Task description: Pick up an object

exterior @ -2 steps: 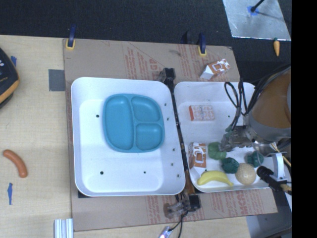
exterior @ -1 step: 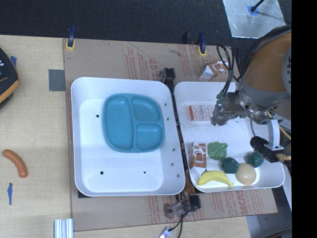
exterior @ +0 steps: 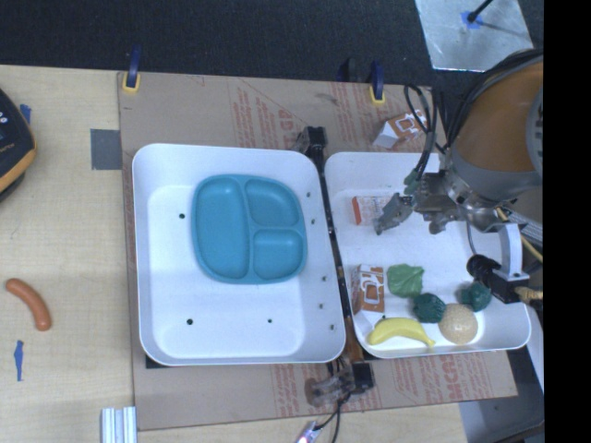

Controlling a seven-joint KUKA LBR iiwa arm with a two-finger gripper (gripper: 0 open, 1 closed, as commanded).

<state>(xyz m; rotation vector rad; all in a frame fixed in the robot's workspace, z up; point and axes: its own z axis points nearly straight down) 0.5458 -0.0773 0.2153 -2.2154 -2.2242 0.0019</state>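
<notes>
Blue divided plate, yellow banana, white bins

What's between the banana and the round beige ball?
Nothing lies between the banana and the beige ball; the camera view shows bare white bin floor.

All the loose things lie in the right bin. A clear packet with an orange end lies flat near the bin's left wall, toward the far side. An orange and white carton lies against the same wall, nearer the front. A yellow banana lies on its side in the front left corner. A light green leafy piece sits just right of the carton. A dark green lump, a tan ball and another dark green lump cluster along the front wall.
</notes>
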